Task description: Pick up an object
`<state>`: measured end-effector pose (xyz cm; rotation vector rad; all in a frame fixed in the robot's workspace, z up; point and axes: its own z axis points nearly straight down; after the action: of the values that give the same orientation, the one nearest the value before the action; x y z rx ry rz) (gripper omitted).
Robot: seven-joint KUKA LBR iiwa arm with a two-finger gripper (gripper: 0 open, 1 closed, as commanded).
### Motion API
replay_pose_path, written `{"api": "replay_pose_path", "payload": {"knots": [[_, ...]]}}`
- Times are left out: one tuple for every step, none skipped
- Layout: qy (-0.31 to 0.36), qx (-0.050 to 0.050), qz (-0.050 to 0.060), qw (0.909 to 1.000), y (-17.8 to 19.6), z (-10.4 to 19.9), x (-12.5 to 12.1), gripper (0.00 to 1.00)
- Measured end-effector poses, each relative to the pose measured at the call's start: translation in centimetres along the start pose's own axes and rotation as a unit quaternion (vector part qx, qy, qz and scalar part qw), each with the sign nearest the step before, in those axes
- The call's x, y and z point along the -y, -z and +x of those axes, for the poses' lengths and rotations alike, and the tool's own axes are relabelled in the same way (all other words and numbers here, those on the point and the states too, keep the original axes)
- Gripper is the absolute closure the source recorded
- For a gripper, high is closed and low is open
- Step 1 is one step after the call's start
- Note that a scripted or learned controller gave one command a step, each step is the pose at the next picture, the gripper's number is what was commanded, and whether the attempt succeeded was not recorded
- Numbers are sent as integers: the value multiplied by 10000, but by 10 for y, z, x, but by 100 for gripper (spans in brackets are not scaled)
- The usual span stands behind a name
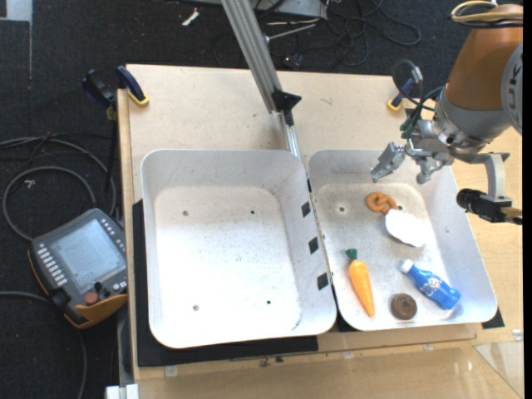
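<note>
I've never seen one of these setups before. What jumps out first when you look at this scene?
The big grey-and-orange arm at the upper right, with its gripper spread open above the right bin. Below it lies a bright scatter: an orange carrot, a blue bottle, a white lump, a small orange pretzel shape and a brown disc. The left bin sits beside it.

Two bins sit side by side on the counter [208,106], the right bin [478,264] holding a pretzel [381,202], carrot [361,285], bottle [432,286] and disc [404,307].
</note>
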<state>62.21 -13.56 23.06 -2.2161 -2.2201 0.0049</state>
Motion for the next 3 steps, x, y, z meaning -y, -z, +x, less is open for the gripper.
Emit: {"api": "replay_pose_path", "payload": {"knots": [[2, 3, -25, 10000, 3, 0, -1, 0], [12, 1, 2, 10000, -58, 5, -7, 0], [12, 4, -8, 10000, -103, 5, -14, 0]]}}
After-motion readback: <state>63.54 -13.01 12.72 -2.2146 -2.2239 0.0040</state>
